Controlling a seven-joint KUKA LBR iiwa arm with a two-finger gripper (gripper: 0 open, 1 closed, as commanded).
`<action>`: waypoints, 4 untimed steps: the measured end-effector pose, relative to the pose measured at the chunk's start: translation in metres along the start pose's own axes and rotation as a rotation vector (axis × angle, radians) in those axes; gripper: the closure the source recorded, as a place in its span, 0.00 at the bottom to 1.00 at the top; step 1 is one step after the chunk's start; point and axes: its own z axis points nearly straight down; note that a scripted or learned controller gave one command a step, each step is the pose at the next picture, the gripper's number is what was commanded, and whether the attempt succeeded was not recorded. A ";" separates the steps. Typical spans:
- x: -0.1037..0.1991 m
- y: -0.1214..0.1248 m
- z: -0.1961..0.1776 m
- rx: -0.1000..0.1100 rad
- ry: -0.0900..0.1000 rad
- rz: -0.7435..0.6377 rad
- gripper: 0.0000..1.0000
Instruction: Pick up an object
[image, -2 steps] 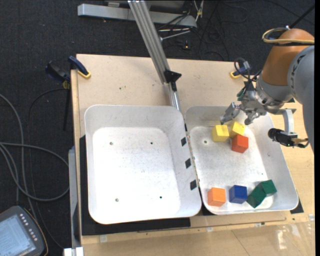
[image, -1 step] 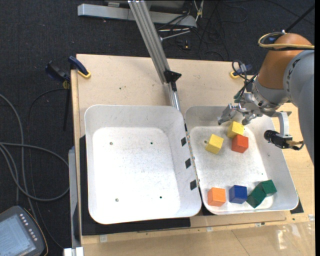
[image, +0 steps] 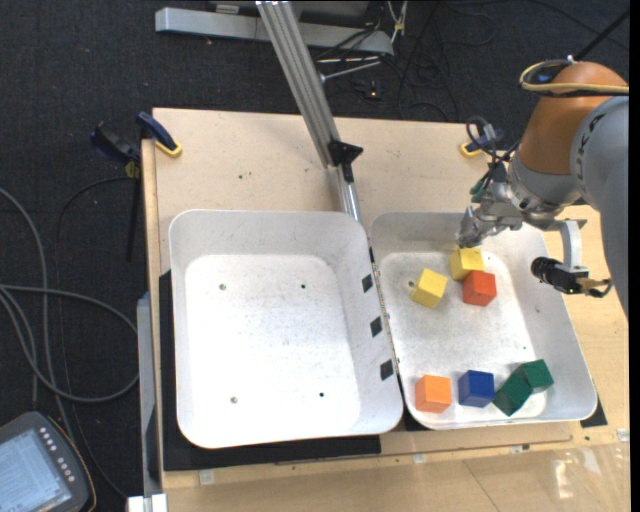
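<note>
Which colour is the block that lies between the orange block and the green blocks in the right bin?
Blue, seen in the camera view.

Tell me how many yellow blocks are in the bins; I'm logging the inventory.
2, both in the right bin: one yellow block lies apart toward the divider, another sits just under the claw, touching the red block.

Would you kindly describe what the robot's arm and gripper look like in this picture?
The arm is grey and rounded, with a broad orange band above the wrist and a blue-edged ring on top. Its wrist narrows to a small metallic grey gripper. A black fitting with a cable sits alongside it.
</note>
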 end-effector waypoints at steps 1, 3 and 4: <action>-0.001 0.003 -0.044 0.009 0.004 0.002 1.00; -0.002 0.006 -0.112 0.011 0.005 0.002 1.00; 0.055 -0.013 -0.113 0.016 0.007 -0.003 1.00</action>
